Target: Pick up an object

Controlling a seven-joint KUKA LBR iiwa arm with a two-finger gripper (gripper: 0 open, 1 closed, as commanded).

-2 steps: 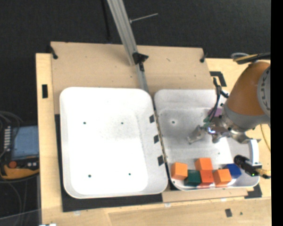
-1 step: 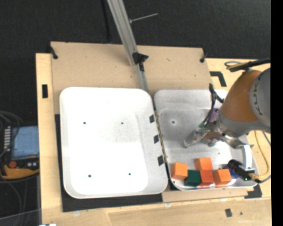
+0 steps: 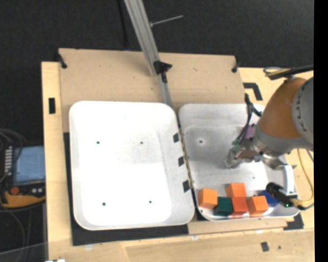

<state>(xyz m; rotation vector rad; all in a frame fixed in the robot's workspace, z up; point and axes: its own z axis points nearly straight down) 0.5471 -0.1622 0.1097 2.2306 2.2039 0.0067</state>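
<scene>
Several small blocks lie along the near edge of the right bin (image 3: pixel 208 125): an orange block (image 3: pixel 209 197), a dark green block (image 3: pixel 224 206), two more orange blocks (image 3: pixel 238 195) (image 3: pixel 257 204) and a blue piece (image 3: pixel 271 200) at the far right. My gripper (image 3: pixel 236 158) hangs low over the middle right of this bin, just beyond the blocks and apart from them. The orange band of my arm (image 3: pixel 281 113) sits above it and hides the bin's right side. Nothing shows between the fingers.
The left bin (image 3: pixel 123 162) lies beside the right one. A slanted metal rail (image 3: pixel 145 34) runs from the top down to the gap between the bins. Cables and a blue device (image 3: pixel 27 165) sit off the bench at left.
</scene>
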